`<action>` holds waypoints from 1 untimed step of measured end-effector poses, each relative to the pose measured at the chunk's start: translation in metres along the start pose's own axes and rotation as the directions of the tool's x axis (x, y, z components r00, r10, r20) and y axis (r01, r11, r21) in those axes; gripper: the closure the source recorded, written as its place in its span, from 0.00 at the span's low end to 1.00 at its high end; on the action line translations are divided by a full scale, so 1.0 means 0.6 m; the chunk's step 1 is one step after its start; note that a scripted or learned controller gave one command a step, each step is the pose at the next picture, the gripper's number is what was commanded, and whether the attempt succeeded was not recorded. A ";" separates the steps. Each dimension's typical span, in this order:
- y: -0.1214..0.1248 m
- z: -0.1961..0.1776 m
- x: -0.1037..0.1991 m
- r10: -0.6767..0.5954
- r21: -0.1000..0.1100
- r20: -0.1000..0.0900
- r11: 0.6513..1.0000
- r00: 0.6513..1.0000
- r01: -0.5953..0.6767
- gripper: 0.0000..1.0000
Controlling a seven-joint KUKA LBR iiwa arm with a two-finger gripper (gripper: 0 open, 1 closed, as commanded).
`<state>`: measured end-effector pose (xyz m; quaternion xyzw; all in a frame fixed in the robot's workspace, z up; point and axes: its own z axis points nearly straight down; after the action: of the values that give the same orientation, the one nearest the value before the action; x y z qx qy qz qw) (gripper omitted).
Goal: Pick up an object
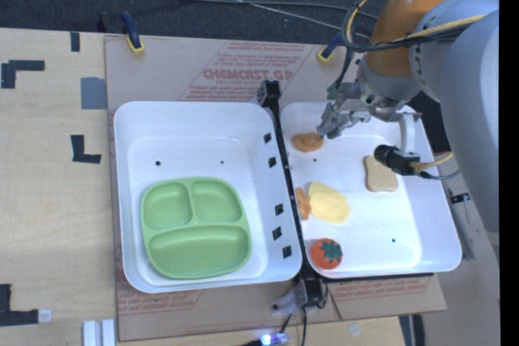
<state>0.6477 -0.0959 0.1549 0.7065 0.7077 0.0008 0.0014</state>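
The right bin [430,251] holds several toy foods. An orange-brown round piece [307,143] lies near its far left corner. A tan bread-like slice [379,175] sits toward the right wall. A yellow lump [329,202] rests beside a small orange piece [302,202] by the divider, and a red tomato-like toy [328,253] lies at the front. My gripper [332,124] hangs just right of and above the orange-brown piece, close to it. I see nothing held between its fingers.
The left bin [130,126] carries a green sectioned plate [195,226]. A black divider strip [278,166] runs between the bins. Clamps [132,36] pin the cardboard sheet at the back. A black cable [401,160] from the wrist loops over the right bin.
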 end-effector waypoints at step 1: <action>0.010 -0.082 0.016 -0.001 0.000 -0.001 1.000 1.000 0.001 1.00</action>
<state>0.6537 -0.0865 0.2040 0.7060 0.7082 0.0010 0.0012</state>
